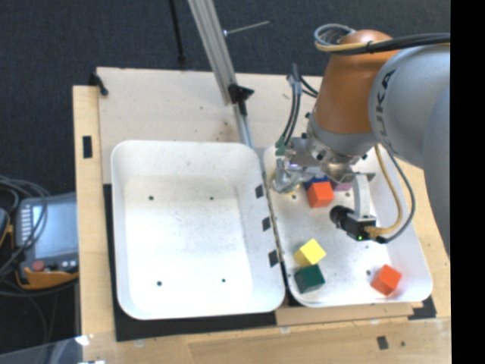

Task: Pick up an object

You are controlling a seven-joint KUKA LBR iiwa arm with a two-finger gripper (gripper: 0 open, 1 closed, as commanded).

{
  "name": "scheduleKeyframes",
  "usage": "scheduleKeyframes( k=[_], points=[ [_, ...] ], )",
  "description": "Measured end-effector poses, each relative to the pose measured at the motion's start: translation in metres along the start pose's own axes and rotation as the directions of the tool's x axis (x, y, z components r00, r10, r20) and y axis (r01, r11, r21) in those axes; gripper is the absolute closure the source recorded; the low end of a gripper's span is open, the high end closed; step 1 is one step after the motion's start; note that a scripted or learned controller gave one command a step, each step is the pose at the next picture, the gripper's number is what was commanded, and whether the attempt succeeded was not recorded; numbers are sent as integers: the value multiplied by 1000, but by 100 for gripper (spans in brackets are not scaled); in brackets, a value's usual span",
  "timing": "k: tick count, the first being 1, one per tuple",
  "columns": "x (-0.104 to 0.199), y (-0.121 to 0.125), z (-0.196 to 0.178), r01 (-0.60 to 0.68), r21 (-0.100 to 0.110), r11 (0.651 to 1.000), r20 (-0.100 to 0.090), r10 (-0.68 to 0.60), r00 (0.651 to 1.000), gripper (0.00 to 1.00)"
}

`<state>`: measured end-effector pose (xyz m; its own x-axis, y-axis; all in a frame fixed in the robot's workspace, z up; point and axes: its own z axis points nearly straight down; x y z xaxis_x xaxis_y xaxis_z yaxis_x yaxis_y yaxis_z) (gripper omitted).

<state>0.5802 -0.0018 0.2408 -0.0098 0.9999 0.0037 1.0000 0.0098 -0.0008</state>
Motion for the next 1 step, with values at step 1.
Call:
scheduleKeyframes(
  k=[1],
  points=[
    [60,-13,6,-1,1,1000,2,1,1000,100]
  ],
)
